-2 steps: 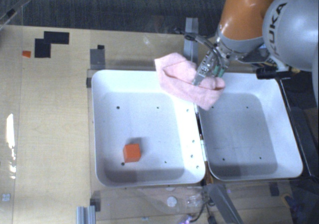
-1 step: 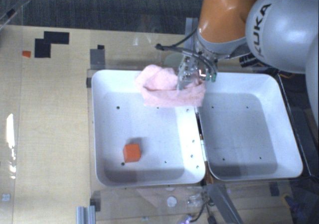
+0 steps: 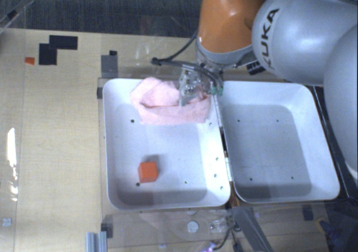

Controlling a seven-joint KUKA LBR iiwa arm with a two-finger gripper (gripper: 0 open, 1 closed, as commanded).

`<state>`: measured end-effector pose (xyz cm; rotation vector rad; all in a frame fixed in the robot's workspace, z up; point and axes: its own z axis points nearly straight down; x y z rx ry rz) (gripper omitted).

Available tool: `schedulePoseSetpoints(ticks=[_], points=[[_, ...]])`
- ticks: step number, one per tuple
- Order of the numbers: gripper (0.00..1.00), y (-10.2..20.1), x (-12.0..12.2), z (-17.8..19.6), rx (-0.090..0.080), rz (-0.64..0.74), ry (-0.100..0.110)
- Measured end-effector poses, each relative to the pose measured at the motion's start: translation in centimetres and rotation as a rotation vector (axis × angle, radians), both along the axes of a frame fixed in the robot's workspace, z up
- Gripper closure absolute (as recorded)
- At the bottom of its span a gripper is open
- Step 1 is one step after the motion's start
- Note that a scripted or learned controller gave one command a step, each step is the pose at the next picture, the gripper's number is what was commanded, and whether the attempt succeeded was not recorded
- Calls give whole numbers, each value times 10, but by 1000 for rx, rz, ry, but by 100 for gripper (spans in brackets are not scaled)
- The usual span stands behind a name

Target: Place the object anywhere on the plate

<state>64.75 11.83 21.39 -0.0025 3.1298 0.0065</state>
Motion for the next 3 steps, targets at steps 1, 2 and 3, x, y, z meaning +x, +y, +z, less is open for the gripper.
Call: schedulePoseSetpoints(ticks=[1,2,3], points=[[100,42,-13,5,1,3,1],[100,94,-22,12,2,4,0],[0,94,-22,12,2,4,0]])
